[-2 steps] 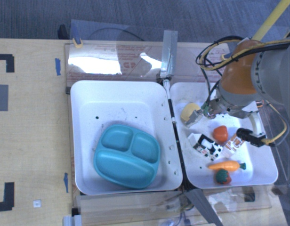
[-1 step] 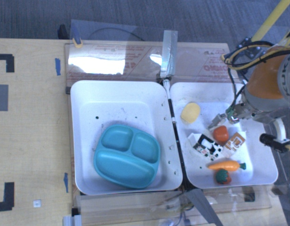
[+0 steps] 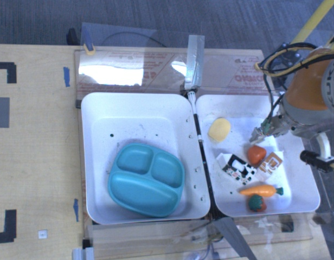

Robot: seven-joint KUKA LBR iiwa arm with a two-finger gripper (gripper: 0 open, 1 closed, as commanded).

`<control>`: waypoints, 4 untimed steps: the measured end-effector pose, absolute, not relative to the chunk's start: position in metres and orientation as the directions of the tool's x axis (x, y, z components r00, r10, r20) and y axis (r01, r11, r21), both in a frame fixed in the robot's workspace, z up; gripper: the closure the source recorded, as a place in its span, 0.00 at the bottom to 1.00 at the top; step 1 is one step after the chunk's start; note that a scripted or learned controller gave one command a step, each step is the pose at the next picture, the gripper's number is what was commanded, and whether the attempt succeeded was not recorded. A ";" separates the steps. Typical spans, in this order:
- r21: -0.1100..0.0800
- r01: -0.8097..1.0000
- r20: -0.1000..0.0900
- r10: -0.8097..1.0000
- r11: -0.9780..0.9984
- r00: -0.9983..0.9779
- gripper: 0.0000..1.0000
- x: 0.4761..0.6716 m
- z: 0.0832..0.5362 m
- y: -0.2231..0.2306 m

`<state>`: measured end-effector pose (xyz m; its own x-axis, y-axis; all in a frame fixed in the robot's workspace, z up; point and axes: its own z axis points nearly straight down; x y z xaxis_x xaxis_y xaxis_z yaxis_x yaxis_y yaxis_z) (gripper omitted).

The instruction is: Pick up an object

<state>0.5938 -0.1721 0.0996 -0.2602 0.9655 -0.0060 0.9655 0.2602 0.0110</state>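
The right bin [image 3: 302, 199] holds several small things. A pale yellow rounded piece [image 3: 219, 129] lies at its back left. A red-orange rounded piece [image 3: 256, 154] sits in the middle, with a small orange and white box [image 3: 272, 163] touching its right side. A black and white patterned item [image 3: 236, 167] lies just left of them. Nearer the front lie an orange carrot [image 3: 258, 190] and a small green and red piece [image 3: 256, 203]. My gripper [image 3: 263, 135] hangs just behind and above the red-orange piece, on the grey arm with its orange band [image 3: 310, 88].
The left bin [image 3: 96, 118] carries a teal divided plate [image 3: 147, 179] towards its front. A raised divider [image 3: 199, 145] separates the two bins. A clear panel [image 3: 129, 69] and a grey post [image 3: 194, 61] stand behind them. Cables [image 3: 278, 61] loop near the arm.
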 end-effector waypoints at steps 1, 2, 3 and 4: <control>0.007 0.947 -0.001 0.947 0.321 -0.321 1.00 0.552 0.089 -0.104; 0.009 0.858 -0.007 0.858 0.514 -0.514 1.00 0.650 0.189 -0.077; 0.002 0.736 0.000 0.736 0.677 -0.677 1.00 0.619 0.205 -0.032; 0.008 0.737 -0.008 0.737 0.676 -0.676 1.00 0.657 0.257 -0.030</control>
<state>0.6570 -0.0296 0.2567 -0.6761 0.7367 -0.0076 0.7367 0.6762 0.0080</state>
